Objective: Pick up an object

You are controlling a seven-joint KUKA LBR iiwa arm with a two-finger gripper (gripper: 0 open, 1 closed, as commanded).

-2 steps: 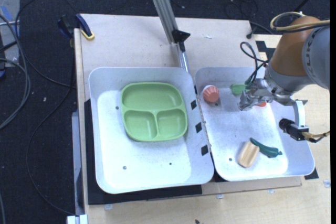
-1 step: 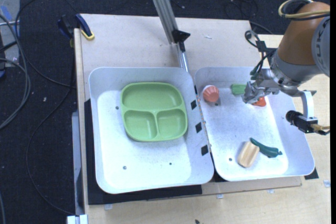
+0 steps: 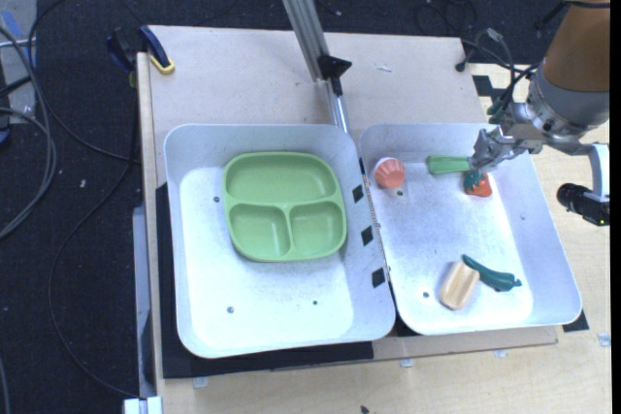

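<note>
White bins, two, side by side on the bench. The left bin (image 3: 204, 305) carries a green divided plate (image 3: 285, 206) with three compartments, lying flat near its upper middle.

The right bin (image 3: 543, 238) holds the loose items: a small orange-pink round piece (image 3: 389, 173) near its upper left corner; a green stick-shaped piece (image 3: 448, 166) lying roughly level, just right of that; a red-orange piece (image 3: 478, 186) just below the stick's right end; and, toward the lower middle, a tan block (image 3: 458, 285) touching a dark green curved piece (image 3: 492, 274).

The grey arm reaches in from the right, orange band above the wrist. The gripper (image 3: 484, 157) sits low over the green stick's right end and the red-orange piece — fingers too blurred and small to read, so opening cannot be told, nor any hold.
</note>
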